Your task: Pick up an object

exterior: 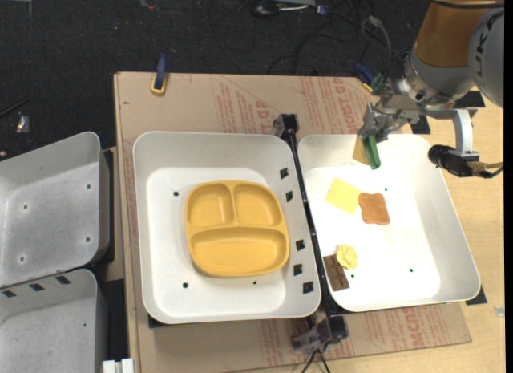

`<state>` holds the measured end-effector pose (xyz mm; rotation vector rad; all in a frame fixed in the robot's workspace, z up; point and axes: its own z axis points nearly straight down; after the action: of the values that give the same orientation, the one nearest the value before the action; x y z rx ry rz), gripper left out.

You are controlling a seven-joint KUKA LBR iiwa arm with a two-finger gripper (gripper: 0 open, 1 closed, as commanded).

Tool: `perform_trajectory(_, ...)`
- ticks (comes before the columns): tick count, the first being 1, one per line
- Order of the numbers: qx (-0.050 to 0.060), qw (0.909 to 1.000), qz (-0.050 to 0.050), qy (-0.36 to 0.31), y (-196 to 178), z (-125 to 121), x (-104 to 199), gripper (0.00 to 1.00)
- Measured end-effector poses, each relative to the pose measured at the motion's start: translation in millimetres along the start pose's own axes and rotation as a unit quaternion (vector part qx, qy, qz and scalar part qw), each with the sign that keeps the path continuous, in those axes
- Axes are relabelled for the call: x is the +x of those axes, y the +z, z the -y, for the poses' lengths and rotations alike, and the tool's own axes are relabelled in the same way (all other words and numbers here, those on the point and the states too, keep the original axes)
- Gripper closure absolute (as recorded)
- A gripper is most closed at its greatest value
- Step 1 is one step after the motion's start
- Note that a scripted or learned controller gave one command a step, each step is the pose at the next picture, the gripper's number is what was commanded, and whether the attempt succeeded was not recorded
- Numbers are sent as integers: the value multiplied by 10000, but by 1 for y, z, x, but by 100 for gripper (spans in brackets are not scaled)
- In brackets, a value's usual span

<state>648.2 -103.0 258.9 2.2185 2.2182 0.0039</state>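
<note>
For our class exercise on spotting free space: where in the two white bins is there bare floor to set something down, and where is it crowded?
Right bin: bare right of the brown piece, out to the wall. Crowded on its left, around the yellow square, small yellow lump, dark piece. Left bin: the yellow tray leaves only narrow margins. The gripper hangs over the right bin's far edge.

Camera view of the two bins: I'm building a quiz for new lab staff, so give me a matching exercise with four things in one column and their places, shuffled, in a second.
Things:
1. divided yellow tray
2. flat yellow square
3. brown slice
4. dark brown bar

Places:
A. right bin, directly right of the yellow square
B. middle of the left bin
C. right bin, at its near-left edge by the divider
D. right bin, upper left part of its floor

Pairs: 1-B, 2-D, 3-A, 4-C
</note>
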Motion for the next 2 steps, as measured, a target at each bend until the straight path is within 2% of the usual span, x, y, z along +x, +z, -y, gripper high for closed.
perform_trajectory(2,45,10000,-13,-32,25,57,102,100)
